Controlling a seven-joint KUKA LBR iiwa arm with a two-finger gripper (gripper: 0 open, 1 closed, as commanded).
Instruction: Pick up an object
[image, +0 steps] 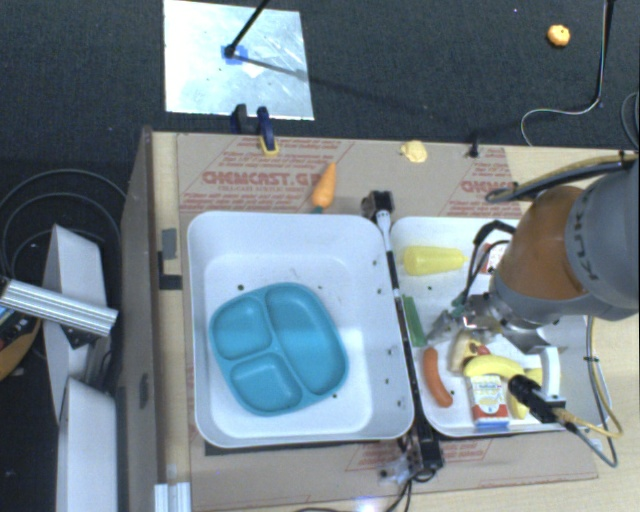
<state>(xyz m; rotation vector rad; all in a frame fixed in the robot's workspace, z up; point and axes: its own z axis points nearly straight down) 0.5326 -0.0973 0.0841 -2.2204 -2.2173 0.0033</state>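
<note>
Left bin (215, 300): blue divided plate (278, 346) lying flat at centre. Orange carrot (323, 186) on table (400, 170) behind this bin. Right bin (410, 232): yellow corn (432, 261) near back wall; red sausage (435, 375) at front left; banana (487, 366) and small carton (487, 400) beside it. Arm (570, 250) above right bin; claw (462, 318) low over objects, opening cannot be told, nothing seen between tips.
</note>
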